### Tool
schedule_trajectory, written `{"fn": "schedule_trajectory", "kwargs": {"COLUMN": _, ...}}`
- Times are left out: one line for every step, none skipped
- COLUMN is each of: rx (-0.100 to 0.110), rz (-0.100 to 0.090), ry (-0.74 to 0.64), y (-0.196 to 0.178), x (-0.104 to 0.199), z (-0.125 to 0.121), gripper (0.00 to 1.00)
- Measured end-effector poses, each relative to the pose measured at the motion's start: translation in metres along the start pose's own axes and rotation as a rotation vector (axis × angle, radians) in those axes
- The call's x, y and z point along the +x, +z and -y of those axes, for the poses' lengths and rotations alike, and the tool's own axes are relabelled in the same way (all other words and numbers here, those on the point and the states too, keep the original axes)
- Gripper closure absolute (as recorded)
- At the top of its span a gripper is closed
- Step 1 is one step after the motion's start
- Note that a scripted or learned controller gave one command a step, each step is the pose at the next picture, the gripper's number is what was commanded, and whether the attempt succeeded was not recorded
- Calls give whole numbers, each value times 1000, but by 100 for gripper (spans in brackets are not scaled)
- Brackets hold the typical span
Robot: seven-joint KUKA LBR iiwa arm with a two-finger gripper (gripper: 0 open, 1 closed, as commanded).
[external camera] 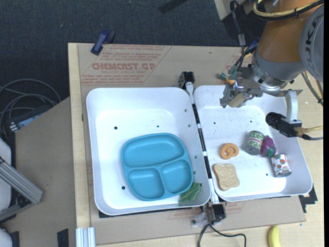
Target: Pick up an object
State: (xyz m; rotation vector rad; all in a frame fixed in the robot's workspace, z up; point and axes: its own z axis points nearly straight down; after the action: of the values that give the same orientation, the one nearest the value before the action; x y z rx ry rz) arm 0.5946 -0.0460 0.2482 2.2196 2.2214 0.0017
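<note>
In the right bin [293, 187] lie an orange pretzel-like ring [229, 150], a slice of toast [226, 175], a green and purple round toy [258, 143] and a small white can with red dots [280, 164]. My gripper [235, 99] hangs above the back left part of this bin, well clear of all four objects, with nothing seen between its fingers. The arm's orange band [288, 22] rises behind it at the top right.
The left bin [103, 112] holds a blue divided plate [156, 165] and a green leafy piece [190, 193] at its front right corner. A black clip [186, 79] sits at the back of the ridge between the bins. A yellow object [275, 236] lies off the bench front.
</note>
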Motion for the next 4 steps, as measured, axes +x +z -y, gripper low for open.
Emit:
{"fn": "schedule_trajectory", "kwargs": {"rx": 4, "rz": 0, "ry": 1, "y": 12, "x": 4, "z": 8, "gripper": 100}}
{"fn": "schedule_trajectory", "kwargs": {"rx": 0, "rz": 1, "ry": 1, "y": 2, "x": -30, "z": -14, "gripper": 100}}
{"fn": "schedule_trajectory", "kwargs": {"rx": -1, "rz": 2, "ry": 1, "y": -22, "x": -63, "z": -29, "gripper": 100}}
{"fn": "schedule_trajectory", "kwargs": {"rx": 4, "rz": 0, "ry": 2, "y": 0, "x": -90, "z": 1, "gripper": 100}}
